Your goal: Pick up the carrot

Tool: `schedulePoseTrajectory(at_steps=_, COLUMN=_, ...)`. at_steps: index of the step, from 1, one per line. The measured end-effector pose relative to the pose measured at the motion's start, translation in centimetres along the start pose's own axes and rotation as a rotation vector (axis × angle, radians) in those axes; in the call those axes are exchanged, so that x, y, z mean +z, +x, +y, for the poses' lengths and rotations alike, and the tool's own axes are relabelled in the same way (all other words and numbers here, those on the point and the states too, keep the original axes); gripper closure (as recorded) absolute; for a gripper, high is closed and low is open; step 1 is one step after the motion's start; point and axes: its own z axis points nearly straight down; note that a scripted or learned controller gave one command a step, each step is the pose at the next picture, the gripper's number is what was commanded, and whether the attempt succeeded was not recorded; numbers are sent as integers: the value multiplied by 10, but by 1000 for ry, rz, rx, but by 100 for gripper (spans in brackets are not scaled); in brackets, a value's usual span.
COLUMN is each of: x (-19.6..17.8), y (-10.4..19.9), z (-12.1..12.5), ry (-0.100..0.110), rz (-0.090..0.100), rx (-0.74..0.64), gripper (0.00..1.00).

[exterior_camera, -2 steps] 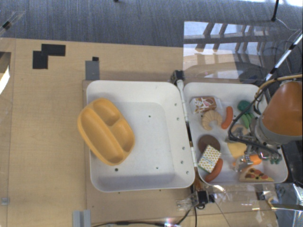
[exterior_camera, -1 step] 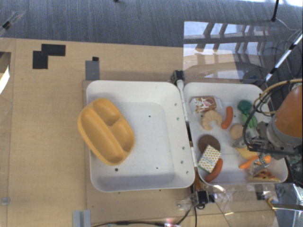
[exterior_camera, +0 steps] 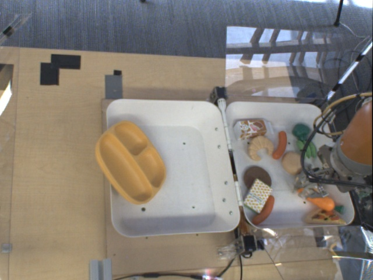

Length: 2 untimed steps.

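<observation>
**Closing in on the carrot at the crowded corner of the right bin**

The carrot (exterior_camera: 322, 203) lay in the near right corner of the right bin (exterior_camera: 289, 219), orange with a little green at one end, just beside a flat yellow-orange toy (exterior_camera: 325, 217) that sat against the bin's rim. The arm (exterior_camera: 356, 142) hung over that same corner, its grey wrist and cabling covering the spot where the pincer (exterior_camera: 313, 185) worked; whether the pincer was released or clenched could not be told from this slanted view, and nothing showed the carrot to be grasped.

The step in hand appeared to be the descent and closing on the carrot. To do it well, the pincer probably needed to straddle the carrot across its narrow width, at the thicker middle rather than the tapered tip, so that it would not squirt out. The neighbouring toy and the bin wall left little room, so a straight vertical approach seemed wiser than a sweeping one.

Other items lay well apart: a red sausage (exterior_camera: 263, 209) and a patterned packet (exterior_camera: 257, 195) towards the bin's near left, a croissant (exterior_camera: 260, 147) and a green vegetable (exterior_camera: 303, 137) farther back. The left bin (exterior_camera: 175, 214) held a yellow divided plate (exterior_camera: 129, 161) on the tabletop (exterior_camera: 52, 203).
</observation>
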Motion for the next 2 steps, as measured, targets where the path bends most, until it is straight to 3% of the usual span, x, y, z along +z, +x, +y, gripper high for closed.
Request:
schedulePoseTrajectory(at_steps=1, x=-12, y=-5, z=-1, ry=6, rz=-11, rx=-4, gripper=100)
schedulePoseTrajectory(at_steps=2, x=-12, y=-6, z=0, ry=5, rz=-12, rx=-5, gripper=0)
